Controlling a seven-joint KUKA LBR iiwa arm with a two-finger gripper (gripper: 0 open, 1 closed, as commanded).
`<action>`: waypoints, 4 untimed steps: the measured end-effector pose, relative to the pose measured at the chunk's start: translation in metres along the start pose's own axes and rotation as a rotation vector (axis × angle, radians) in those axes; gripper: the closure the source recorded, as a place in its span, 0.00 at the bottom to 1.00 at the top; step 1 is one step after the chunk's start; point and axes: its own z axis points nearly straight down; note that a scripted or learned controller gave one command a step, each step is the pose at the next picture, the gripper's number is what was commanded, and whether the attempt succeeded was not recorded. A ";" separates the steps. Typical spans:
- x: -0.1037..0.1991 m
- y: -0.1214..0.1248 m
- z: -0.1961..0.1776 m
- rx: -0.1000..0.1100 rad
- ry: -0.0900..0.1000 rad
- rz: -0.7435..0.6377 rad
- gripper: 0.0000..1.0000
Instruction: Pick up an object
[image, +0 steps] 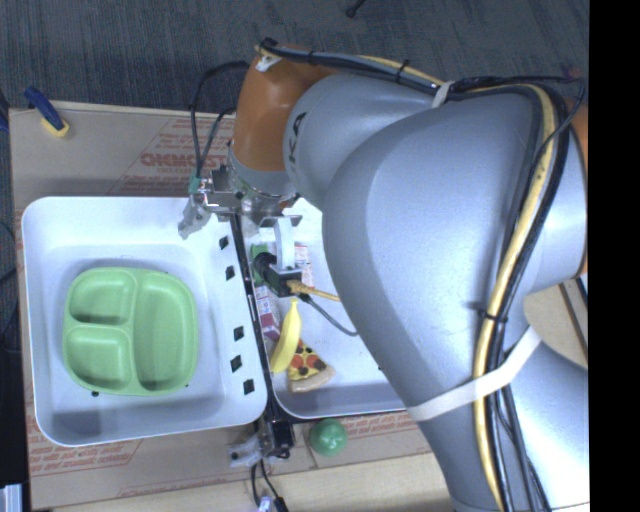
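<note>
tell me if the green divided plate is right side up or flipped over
Right side up: the green divided plate lies flat in the left bin, and its three hollow compartments face upward.

even, bright overhead light, soft shadows inside the white bins (40, 330), slightly soft focus throughout

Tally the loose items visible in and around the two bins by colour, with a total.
Green: 2, the divided plate in the left bin and the ball on the bench in front of the bins.
Yellow: 1, the banana in the right bin.
Orange: 1, the pizza slice beside the banana.
Total: 4
</note>
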 end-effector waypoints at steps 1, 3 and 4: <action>-0.079 -0.001 -0.086 0.005 0.015 -0.004 0.00; -0.078 -0.001 -0.085 0.008 0.016 -0.005 0.00; -0.078 -0.001 -0.085 0.008 0.016 -0.005 0.00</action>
